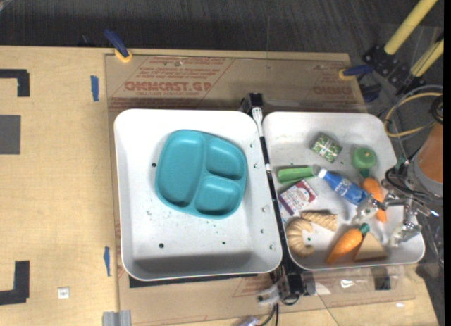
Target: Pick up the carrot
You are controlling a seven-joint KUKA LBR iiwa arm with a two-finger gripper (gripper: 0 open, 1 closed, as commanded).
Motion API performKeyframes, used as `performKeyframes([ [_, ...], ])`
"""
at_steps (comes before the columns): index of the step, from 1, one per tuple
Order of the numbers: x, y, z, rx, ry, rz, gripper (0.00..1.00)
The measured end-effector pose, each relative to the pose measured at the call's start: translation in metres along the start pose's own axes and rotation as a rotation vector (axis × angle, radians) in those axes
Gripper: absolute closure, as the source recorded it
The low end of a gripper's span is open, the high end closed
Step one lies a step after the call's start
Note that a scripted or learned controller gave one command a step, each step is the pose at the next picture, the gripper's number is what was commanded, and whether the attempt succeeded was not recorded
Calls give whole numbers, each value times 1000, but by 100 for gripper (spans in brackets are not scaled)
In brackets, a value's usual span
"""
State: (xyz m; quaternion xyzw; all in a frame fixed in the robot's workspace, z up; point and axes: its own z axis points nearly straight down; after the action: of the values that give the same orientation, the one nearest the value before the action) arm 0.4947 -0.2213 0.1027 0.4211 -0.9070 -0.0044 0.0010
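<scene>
You see the carrot (347, 243) at 5 o'clock in the right bin (296, 124), tilted, green top up-right | gripper (386, 220) sits near it at 2 o'clock, fingers spread wide, gripping nothing | teal tray (201, 173) lies in the left bin (134, 198).

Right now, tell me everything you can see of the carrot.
The carrot is a small orange toy, plastic by its look, with a green leafy top. It lies tilted in the right bin, near the front edge, top pointing up and right, tip down and left. A tan wedge-shaped piece sits against its right side, and a cone-shaped piece lies just to its left. The gripper hovers close above and right of it.
</scene>
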Motion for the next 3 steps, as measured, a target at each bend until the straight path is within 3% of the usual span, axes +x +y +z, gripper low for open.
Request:
performKeyframes([
  [1,-6,-4,-16,16,-10,-3,100],
  [2,-74,50,12,21,1,-348,100],
  [3,-73,49,12,23,1,-347,0],
])
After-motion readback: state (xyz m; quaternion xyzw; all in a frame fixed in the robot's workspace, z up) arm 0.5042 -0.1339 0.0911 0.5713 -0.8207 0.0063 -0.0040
